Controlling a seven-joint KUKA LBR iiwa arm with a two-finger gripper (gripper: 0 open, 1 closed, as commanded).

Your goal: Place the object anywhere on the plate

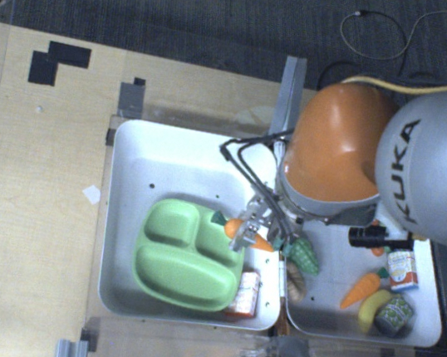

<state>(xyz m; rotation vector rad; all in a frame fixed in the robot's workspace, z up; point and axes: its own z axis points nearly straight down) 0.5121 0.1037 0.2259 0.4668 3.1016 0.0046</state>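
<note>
A green divided plate (185, 260) lies in the left white bin (131, 201), towards its front. My gripper (248, 226) hangs at the plate's upper right corner, close to the wall between the bins. It is shut on a small orange toy carrot (235, 229) with a green tip, which lies across the fingers just above the plate's right rim. The big grey and orange arm (354, 152) hides the back of the right bin.
A red and white packet (248, 295) lies against the plate's right edge. The right bin (426, 332) holds a green knobbly toy (302, 254), another carrot (360, 289), a yellow banana (371, 309), a dark cube (394, 315) and a small bottle (401, 269). A black cable (240, 155) loops over the left bin.
</note>
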